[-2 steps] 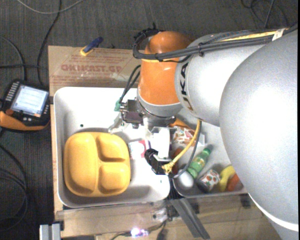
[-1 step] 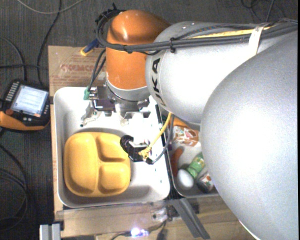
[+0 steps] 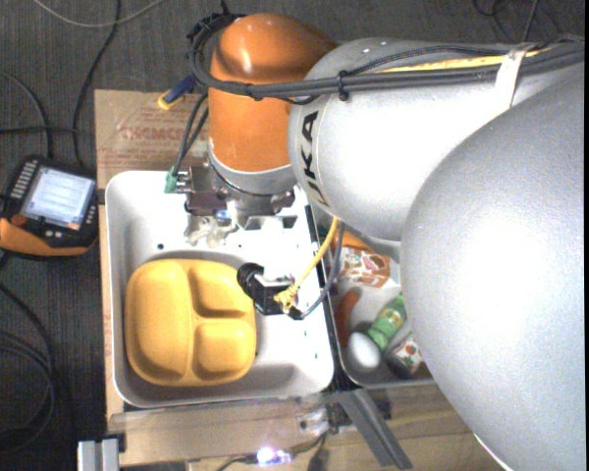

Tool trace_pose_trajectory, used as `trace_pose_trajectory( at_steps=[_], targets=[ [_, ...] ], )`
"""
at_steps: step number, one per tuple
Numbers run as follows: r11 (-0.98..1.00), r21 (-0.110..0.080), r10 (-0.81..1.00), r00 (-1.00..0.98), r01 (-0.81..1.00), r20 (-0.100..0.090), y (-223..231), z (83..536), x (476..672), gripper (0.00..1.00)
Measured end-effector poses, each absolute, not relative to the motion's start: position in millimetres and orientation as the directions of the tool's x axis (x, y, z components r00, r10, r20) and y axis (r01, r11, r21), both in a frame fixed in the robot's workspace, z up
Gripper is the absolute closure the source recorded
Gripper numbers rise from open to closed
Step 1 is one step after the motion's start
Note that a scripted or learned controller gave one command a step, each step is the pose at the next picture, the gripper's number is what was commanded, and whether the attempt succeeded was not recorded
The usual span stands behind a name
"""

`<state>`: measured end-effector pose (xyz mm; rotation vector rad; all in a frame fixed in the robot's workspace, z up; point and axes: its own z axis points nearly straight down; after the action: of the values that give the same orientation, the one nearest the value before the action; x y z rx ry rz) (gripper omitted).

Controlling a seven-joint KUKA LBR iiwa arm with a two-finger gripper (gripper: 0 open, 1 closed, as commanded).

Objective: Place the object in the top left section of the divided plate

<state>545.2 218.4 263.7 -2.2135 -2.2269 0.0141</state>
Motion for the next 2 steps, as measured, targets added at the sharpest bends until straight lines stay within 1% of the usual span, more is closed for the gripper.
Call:
trace_pose_trajectory(
  at_steps=[1,2],
  targets=[
    [0.02,-0.005,1.0,-0.02,1.0,-0.003,230,232,509.7,1.0],
    [0.039,-0.002,0.999,-0.039,0.999,-0.003,195,316,495.9,1.0]
  ],
)
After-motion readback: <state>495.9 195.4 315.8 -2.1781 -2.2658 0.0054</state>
